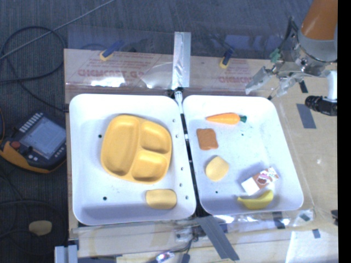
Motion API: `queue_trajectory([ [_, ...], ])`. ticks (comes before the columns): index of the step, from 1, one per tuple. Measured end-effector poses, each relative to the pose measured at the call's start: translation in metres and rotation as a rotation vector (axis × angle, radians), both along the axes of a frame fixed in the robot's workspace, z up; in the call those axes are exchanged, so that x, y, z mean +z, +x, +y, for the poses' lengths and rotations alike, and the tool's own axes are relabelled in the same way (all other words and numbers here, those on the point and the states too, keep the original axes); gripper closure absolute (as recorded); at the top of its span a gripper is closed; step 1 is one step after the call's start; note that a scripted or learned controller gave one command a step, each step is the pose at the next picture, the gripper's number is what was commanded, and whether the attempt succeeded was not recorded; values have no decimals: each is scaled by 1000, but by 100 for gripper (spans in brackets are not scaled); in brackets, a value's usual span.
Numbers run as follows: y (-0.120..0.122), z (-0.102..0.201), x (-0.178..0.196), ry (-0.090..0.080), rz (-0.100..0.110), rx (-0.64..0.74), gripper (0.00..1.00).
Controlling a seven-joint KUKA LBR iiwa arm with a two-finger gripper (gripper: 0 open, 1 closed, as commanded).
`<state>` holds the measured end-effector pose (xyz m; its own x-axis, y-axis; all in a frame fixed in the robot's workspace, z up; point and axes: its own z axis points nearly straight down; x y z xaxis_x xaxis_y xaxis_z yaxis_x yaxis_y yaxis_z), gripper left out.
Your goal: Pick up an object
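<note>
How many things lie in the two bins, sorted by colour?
Yellow: 4, namely divided plate, bread roll, potato-like lump, banana
Orange: 1, carrot
Brown: 1, flat square piece
White and red: 1, small packet
Total: 7

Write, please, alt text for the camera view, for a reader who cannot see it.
The tool, fingers spread and holding nothing, hangs beyond the right bin, which holds a carrot, a brown square and a banana. The left bin holds a yellow tray.
</note>
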<state>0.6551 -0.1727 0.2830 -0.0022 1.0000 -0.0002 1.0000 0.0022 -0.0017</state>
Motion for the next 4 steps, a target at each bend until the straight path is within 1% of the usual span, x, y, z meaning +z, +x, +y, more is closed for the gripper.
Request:
queue_trajectory([
  [1,-56,16,-123,0,2,42,0],
  [2,-14,56,-190,-1,-13,11,0],
  [3,9,48,-194,10,28,-5,0],
  [4,8,45,-185,0,31,-5,100],
])
